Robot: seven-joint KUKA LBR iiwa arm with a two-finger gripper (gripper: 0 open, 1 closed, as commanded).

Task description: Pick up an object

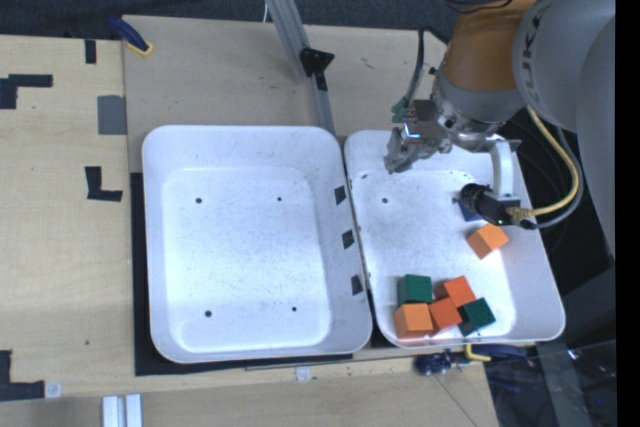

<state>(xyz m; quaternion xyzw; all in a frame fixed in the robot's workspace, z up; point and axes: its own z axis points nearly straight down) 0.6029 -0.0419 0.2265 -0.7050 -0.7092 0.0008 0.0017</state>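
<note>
My gripper hangs over the back left corner of the right bin, below the grey arm with the orange band. Nothing shows between its fingertips. Several blocks lie in that bin: an orange block near the right wall, and at the front a cluster with a green block, an orange block, another orange block and a dark green block. All the blocks lie well in front of the gripper.
The left bin sits beside the right one. A slanted metal bar runs down toward the gap between the bins. Cables and a black fitting hang at the arm's right side over the right bin.
</note>
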